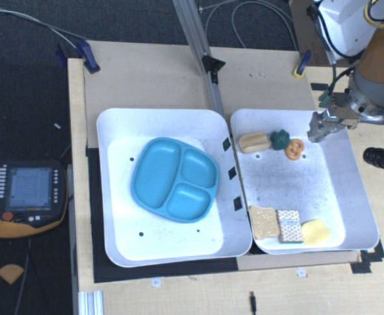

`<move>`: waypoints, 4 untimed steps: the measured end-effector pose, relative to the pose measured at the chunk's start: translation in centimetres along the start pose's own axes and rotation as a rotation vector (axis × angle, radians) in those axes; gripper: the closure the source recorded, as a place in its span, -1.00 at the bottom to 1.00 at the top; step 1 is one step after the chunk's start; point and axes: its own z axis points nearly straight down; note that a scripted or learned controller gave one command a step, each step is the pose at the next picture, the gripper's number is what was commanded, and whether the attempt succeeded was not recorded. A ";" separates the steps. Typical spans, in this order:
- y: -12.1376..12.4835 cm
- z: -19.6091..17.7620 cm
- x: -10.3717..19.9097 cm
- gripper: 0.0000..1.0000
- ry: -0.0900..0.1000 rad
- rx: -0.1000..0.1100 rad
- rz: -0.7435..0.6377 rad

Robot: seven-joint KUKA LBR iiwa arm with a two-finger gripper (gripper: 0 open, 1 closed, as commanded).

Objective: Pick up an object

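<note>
Item: pretzel, which lay by the right bin's far edge, beside a green toy; your gripper hung just right of it, finger state unreadable, so you needed to centre over it before descending.

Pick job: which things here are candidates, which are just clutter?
Job:
hand
bread roll
green toy
pretzel
cracker
patterned block
yellow sponge
blue tray

Lying about:
pendant
blue clamp
cables
</note>
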 end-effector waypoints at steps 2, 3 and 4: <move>-2.1 1.6 11.3 1.00 0.001 0.001 -0.001; -3.6 0.7 16.9 1.00 0.001 0.000 -0.002; -5.6 1.5 23.0 1.00 0.000 0.002 -0.002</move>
